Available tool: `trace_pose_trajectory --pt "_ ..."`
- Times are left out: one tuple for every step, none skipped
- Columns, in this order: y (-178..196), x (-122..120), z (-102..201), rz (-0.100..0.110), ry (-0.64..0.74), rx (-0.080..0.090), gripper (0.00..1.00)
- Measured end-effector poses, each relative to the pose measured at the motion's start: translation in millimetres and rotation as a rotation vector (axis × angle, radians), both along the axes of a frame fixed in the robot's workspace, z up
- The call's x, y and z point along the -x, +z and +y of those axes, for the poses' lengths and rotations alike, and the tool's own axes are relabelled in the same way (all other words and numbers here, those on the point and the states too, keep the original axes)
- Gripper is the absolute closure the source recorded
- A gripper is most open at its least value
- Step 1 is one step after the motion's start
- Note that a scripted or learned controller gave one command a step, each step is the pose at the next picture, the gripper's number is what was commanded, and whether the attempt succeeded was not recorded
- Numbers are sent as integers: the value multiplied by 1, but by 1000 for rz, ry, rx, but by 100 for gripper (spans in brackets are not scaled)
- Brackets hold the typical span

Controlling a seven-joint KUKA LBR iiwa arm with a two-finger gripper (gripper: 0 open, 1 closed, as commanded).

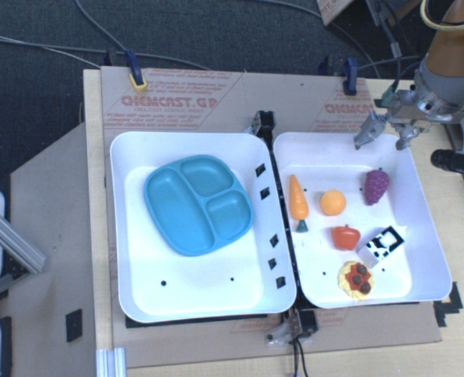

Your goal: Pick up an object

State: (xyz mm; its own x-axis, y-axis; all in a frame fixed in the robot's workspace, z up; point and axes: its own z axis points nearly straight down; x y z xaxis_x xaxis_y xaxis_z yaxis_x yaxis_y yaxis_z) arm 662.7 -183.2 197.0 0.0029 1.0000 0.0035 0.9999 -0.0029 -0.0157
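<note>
Right bin (pixel 420 210) — carrot (pixel 297 199), orange (pixel 333 203), grapes (pixel 376 185), tomato (pixel 345 236), checkered block (pixel 383 243), pizza (pixel 356 279), all lying apart. Left bin (pixel 137 273) — blue tray (pixel 199 204). Gripper (pixel 385 133) — over the right bin's far rim, fingers apart, nothing between them. Nearest piece is the grapes, just below. Advice: centre the fingers over the cluster, drop straight, close low on its sides.

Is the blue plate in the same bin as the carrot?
No, the blue plate lies in the left bin, while the carrot lies in the right bin.
</note>
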Motion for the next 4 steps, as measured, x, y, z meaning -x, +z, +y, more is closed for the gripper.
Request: trace_pose_trajectory --pt "9 -3 0 -15 3 3 0" --pt "-36 5 0 -11 3 2 0" --pt "-82 11 -5 -11 3 3 0" --pt "-113 11 -4 -11 4 3 0"
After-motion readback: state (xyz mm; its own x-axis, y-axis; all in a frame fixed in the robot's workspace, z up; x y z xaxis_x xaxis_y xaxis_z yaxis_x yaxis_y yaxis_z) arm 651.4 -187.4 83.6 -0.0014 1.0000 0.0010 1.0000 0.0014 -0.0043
